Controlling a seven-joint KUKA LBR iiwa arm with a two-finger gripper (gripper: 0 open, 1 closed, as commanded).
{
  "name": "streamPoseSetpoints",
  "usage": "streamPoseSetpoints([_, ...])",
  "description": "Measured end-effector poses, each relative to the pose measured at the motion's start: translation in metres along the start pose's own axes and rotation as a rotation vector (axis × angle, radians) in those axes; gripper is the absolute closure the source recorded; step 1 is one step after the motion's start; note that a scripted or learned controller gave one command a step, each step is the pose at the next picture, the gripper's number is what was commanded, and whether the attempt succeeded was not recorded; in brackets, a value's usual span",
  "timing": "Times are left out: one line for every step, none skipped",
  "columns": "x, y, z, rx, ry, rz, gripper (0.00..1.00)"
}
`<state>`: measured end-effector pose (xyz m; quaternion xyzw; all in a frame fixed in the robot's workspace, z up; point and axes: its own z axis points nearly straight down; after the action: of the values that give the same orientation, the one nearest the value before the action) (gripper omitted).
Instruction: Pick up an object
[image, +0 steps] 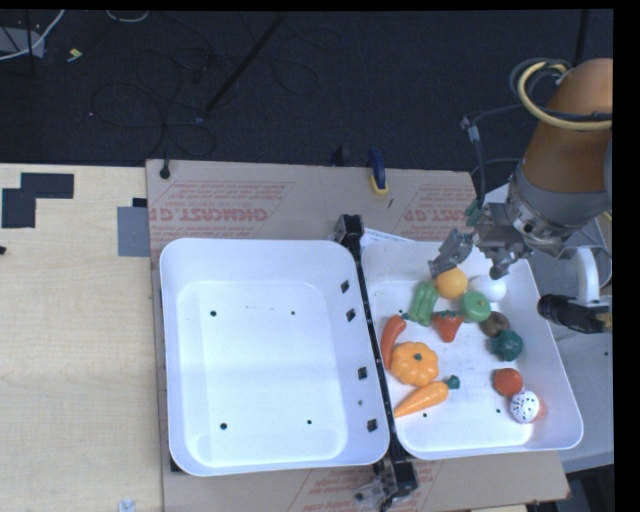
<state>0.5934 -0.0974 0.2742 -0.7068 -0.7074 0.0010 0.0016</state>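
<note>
Two white bins (170, 300); toy vegetables (414, 362) fill right bin (560, 420).

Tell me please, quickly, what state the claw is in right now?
Claw: open, fingers spread above the orange ball at the far end of the right bin, nothing between them.

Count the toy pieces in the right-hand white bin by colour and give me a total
Orange: 3, a ribbed pumpkin, a carrot and a round fruit
Red: 3, a long chilli, a small strawberry-like piece and a round tomato-like piece
Green: 3, a long pepper, a round light green piece and a dark teal piece
White: 2, a dotted ball and a plain round piece
Brown: 1, a small lump
Total: 12
</note>
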Motion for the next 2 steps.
streamPoseSetpoints([0.07,0.04,0.089,-0.001,0.0,-0.003,0.0])
streamPoseSetpoints([0.142,0.045,0.087,-0.002,0.0,-0.004,0.0])
